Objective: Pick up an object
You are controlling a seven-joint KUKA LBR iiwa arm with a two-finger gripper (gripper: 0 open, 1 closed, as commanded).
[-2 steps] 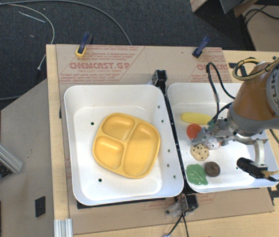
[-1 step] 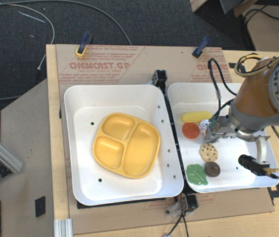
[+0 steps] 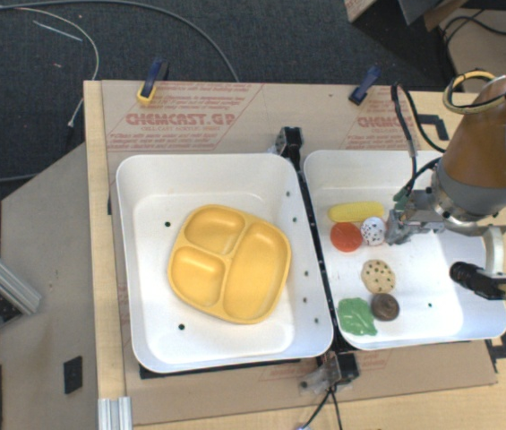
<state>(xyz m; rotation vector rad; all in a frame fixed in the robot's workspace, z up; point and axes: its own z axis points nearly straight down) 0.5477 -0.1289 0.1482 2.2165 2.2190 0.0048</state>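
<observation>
The right bin (image 3: 432,330) holds several small items. A yellow banana-like piece (image 3: 355,211) lies near its back left, with a red ball (image 3: 346,237) in front of it and a white dotted die (image 3: 373,231) beside the ball. Further forward are a speckled cookie (image 3: 378,276), a brown round piece (image 3: 385,307) and a green piece (image 3: 356,316). My gripper (image 3: 398,228) hangs low over the bin just right of the die, beneath the orange-banded wrist. Nothing shows between its fingers.
The left bin (image 3: 145,240) bears a yellow divided plate (image 3: 229,262). A black clamp (image 3: 290,141) sits at the back between the bins. Blue clips (image 3: 152,79) hold the cardboard base at its far edge. Cables hang around the arm at right.
</observation>
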